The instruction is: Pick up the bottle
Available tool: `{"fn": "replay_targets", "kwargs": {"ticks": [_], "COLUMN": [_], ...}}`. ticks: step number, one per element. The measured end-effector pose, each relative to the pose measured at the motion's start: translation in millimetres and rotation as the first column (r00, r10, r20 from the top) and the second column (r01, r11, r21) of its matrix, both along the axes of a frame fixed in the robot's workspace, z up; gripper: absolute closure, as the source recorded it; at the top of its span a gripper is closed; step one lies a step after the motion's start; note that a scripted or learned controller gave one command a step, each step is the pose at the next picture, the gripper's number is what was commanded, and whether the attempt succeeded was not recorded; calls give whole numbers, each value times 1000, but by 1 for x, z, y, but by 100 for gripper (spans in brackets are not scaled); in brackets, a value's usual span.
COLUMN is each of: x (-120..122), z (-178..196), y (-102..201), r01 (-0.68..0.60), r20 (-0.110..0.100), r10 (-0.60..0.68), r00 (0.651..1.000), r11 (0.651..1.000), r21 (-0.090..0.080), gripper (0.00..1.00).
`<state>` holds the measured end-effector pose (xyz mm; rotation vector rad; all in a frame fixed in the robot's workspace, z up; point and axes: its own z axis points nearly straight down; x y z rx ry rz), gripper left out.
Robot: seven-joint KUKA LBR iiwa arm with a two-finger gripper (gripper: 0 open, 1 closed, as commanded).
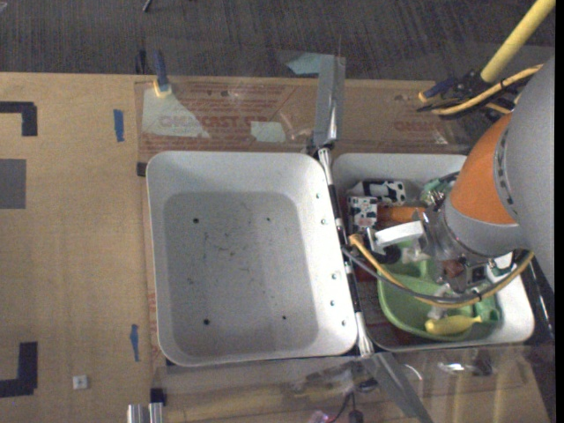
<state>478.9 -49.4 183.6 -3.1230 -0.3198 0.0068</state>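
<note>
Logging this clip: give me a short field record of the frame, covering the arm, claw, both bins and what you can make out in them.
arm: grey with orange band, reaching in from the right over the right bin
claw: low over the right bin's contents; grip state unclear
left bin: white, shallow, speckled floor
right bin: white, partly hidden by the arm
contents seen: green bowl, yellow banana-like item, black-and-white cow-patterned item
bottle: cannot identify with confidence
cables: yellow and black, looping by the wrist
</note>
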Motion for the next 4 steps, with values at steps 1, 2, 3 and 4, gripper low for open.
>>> {"fn": "replay_targets", "kwargs": {"ticks": [1,2,3,4], "x": [0,-1,12,13], "z": [0,-53,-74,-75], "y": [29,-74,-65,-66], "r01": [-24,-10,6,23], "r20": [-1,-1,59,60], "r10": [24,10,-4,-21], "r00": [1000,1000,998,998], "r11": [1000,1000,999,999], "r21": [1,2,-37,-31], "gripper": [0,0,0,0]}}
